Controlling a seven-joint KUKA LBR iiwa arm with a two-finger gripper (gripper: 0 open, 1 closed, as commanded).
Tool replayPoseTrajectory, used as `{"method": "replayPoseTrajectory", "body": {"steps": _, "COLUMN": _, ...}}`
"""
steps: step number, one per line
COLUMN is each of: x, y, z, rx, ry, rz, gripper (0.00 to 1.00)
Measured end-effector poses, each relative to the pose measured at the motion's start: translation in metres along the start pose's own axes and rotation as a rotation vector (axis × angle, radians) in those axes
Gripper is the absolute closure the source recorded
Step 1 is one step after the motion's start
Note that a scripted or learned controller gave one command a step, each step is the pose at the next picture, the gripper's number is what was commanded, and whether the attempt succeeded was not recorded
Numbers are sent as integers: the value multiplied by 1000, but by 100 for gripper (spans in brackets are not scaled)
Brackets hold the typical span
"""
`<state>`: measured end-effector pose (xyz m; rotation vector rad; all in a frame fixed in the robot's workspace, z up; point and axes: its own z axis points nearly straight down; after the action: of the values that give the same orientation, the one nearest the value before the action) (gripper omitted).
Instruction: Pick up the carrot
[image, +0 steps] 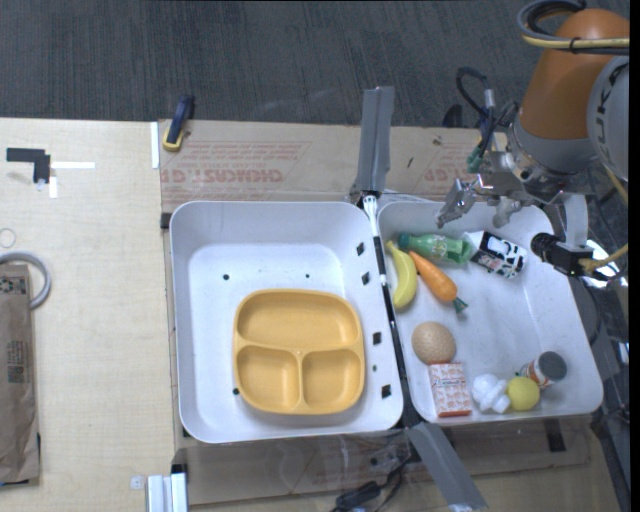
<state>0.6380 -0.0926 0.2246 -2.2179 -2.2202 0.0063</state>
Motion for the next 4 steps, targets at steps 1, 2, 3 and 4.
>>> {"method": "replayPoseTrajectory", "body": {"steps": 1, "x": -2, "y": -8, "z": 134, "rx": -4, "ry": 0, "rz": -119, "gripper": 0}}
{"method": "replayPoseTrajectory", "body": {"steps": 2, "x": -42, "y": 20, "z": 107, "rx": 13, "ry": 18, "rz": -13, "gripper": 0}}
{"method": "replayPoseTrajectory", "body": {"steps": 3, "x": -4, "y": -37, "z": 73, "rx": -2, "ry": 0, "rz": -53, "gripper": 0}}
{"method": "replayPoseTrajectory", "body": {"steps": 4, "x": -58, "y": -18, "z": 94, "rx": -2, "ry": -1, "rz": 99, "gripper": 0}}
